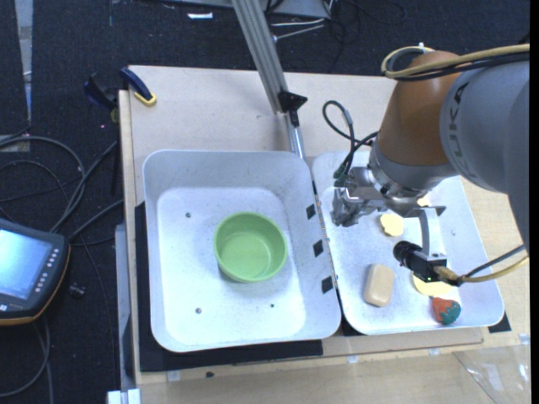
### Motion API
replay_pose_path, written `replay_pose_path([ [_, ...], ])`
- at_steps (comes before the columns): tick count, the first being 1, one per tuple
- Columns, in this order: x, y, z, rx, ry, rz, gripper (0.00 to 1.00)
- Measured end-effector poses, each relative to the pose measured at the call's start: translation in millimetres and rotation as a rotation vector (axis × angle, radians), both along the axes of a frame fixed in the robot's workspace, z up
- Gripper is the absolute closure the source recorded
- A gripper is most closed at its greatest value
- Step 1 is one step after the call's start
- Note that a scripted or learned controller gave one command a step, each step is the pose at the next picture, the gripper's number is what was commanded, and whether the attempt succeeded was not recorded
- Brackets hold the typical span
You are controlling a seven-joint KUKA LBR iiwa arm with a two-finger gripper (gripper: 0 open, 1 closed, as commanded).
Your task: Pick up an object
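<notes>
While the arm (446, 116) reaches in from the right, its gripper (344, 209) is seen low over the left part of the right bin (480, 251), close to the wall that is shared with the left bin (168, 192). Whether the gripper is open or closed cannot be told, because it is seen from above and is partly covered by the wrist. No object can be made out in it. A green bowl (250, 247) is placed upright near the middle of the left bin, well apart from the gripper. In the right bin a beige block (378, 284) is lying near the front, and a small yellow piece (392, 224) is seen just beside the gripper, on its right. A second yellow object (428, 285) is partly hidden by a black part (413, 257) with a cable, so its shape is hard to tell. An orange and teal object (446, 310) is resting at the front right corner. The back of the right bin is covered by the grey and orange body of the arm. A metal pole (265, 53) is crossing the bench behind the bins, and a screen device (25, 268) is cut off at the left edge.
</notes>
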State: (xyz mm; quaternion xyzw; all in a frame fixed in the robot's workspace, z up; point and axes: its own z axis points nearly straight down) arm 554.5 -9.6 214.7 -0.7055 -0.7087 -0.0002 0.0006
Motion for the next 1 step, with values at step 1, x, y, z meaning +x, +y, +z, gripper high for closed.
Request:
replay_pose_path([
  [1,-7.7,51.8,-1.7,0.0,0.0,0.0,1.0],
])
